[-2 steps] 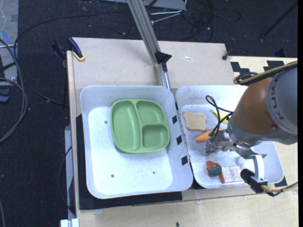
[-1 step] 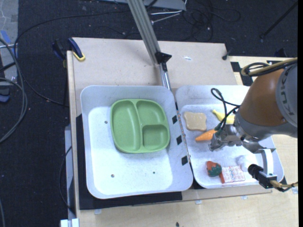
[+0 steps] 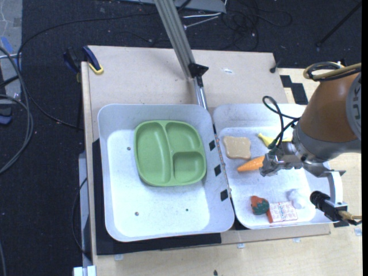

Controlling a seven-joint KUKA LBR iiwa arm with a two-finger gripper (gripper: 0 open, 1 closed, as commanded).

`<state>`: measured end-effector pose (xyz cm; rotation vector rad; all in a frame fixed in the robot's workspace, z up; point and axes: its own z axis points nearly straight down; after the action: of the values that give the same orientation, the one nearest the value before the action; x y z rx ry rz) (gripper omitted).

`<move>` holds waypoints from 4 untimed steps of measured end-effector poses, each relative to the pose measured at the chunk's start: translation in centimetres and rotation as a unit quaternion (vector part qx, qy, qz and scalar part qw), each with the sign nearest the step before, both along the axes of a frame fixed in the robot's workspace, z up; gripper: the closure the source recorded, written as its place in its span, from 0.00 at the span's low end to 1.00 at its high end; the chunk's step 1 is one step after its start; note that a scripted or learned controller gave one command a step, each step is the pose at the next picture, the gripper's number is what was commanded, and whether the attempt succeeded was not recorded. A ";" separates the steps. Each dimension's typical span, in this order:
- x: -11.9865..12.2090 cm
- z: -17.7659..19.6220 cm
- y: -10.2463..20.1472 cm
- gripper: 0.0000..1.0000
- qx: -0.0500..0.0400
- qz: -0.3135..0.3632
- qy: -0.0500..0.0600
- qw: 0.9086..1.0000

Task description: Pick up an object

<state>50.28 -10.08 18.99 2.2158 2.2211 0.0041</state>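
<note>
In the right bin (image 3: 241, 117) lie a slice of toast (image 3: 237, 147), an orange carrot (image 3: 250, 165), a yellow piece (image 3: 265, 138), a red and green toy (image 3: 259, 205), a red-and-white packet (image 3: 283, 212) and a small white lump (image 3: 297, 198). My gripper (image 3: 270, 167) reaches in from the right and sits low at the carrot's right end, touching or just over it. The arm's orange wrist band (image 3: 330, 111) hides the bin's far right side.
The left bin (image 3: 115, 171) holds a green divided plate (image 3: 171, 153). A metal pole (image 3: 178, 36) slants down to the bins' shared back edge. Black cables (image 3: 275, 111) hang over the right bin's back. Bare bench (image 3: 149, 73) lies behind the bins.
</note>
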 end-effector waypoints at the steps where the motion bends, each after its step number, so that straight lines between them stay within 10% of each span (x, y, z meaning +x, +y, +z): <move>1: 0.1 3.5 0.0 1.00 0.000 0.000 0.000 1.000; 4: 7.3 1.6 14.5 1.00 0.001 0.003 0.001 1.000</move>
<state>57.58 4.39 20.63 2.2125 2.2297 0.0039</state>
